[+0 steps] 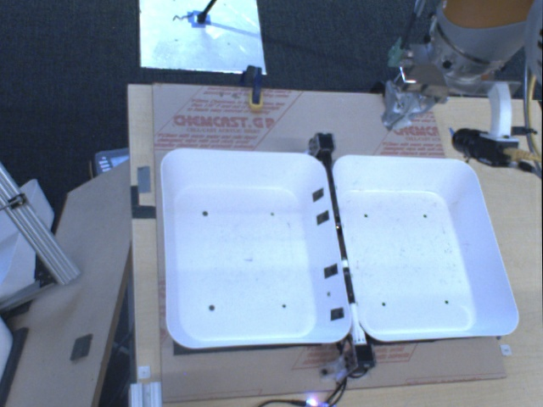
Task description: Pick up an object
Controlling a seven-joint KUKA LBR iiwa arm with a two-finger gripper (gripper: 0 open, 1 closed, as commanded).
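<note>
Grey arm (475, 19) raised, gripper (404, 108) above right bin's (488, 219) far edge

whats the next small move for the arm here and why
Probably hold off descending and bring the gripper forward over the right bin to look for a target. It hangs above the bench's far edge, beyond that bin's back rim, and nothing to grasp shows on the floor of the right bin or the left bin; only small dark specks are visible.
</note>
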